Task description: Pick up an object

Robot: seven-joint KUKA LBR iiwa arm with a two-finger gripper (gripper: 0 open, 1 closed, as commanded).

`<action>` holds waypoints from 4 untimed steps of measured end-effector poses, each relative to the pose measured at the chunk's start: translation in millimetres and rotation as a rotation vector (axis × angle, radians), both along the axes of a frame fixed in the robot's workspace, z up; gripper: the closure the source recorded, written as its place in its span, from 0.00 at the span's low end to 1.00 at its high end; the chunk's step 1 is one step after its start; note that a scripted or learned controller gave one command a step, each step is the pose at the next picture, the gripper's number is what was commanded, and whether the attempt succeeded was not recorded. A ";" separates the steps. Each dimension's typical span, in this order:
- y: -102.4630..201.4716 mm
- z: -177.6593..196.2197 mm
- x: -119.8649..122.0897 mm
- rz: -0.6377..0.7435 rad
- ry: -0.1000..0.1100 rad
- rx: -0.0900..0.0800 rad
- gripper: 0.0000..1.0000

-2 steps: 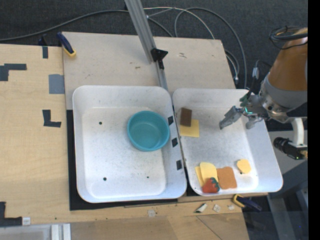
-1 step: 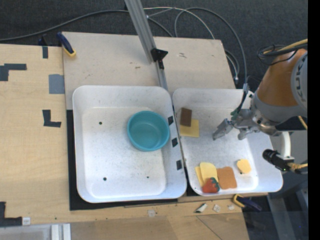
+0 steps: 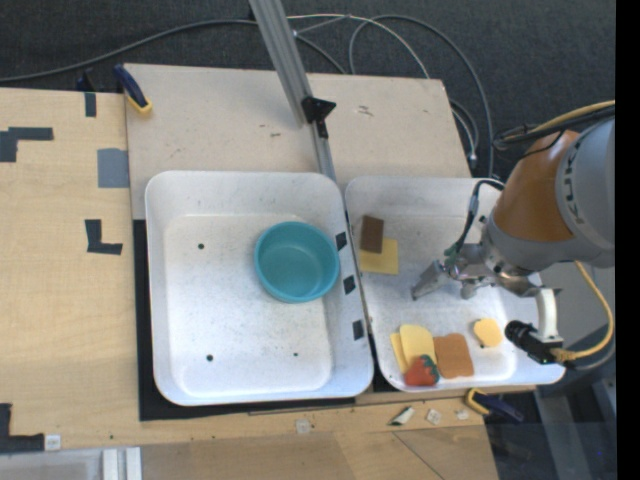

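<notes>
Partly hidden under arm — tool tips blurred

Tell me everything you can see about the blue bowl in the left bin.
The blue bowl is round and teal-blue, and looks like smooth plastic. It sits upright with its opening facing up, and nothing shows inside it. It rests on the floor of the left bin, towards that bin's right side and a little above the middle in the picture, close to the wall shared with the right bin but apart from it. Nothing else touches it. The claw is over the right bin, away from the bowl.
</notes>
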State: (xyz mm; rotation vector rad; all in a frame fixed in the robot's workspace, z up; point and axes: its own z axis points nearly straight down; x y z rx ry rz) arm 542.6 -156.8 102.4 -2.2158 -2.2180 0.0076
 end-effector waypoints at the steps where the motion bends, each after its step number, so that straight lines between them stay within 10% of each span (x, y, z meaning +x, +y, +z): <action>1: 0.2 -12.5 0.5 0.000 -0.007 -0.002 0.00; 2: 0.8 -2.3 0.5 0.001 -0.007 -0.001 1.00; 4: 0.6 102.6 12.7 0.001 -0.013 -0.002 1.00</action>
